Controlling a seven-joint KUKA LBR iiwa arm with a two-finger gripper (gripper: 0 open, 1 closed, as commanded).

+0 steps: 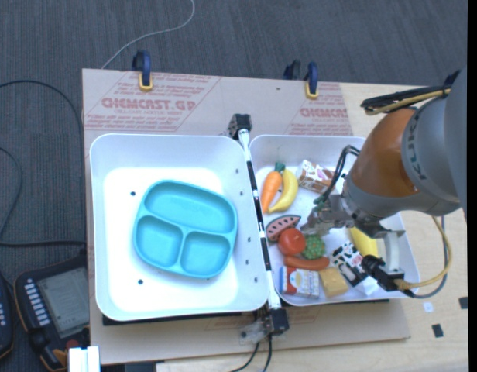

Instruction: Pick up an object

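I have the claw (pixel 325 217) low over the toy food crowding the right bin (pixel 393 281), beside the broccoli (pixel 314 246), to attempt a pick, though I cannot tell its grip.

Robot lab (clamped bench (pixel 145 103), cables)

tray (pixel 184 229) in left bin (pixel 107 208) | toy food (pixel 293 242) in right bin (pixel 258 149) | end effector (pixel 322 217) above food

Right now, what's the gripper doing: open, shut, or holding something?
Gripper: cannot be told. It sits low in the right bin over the toy food, near the broccoli and tomato.
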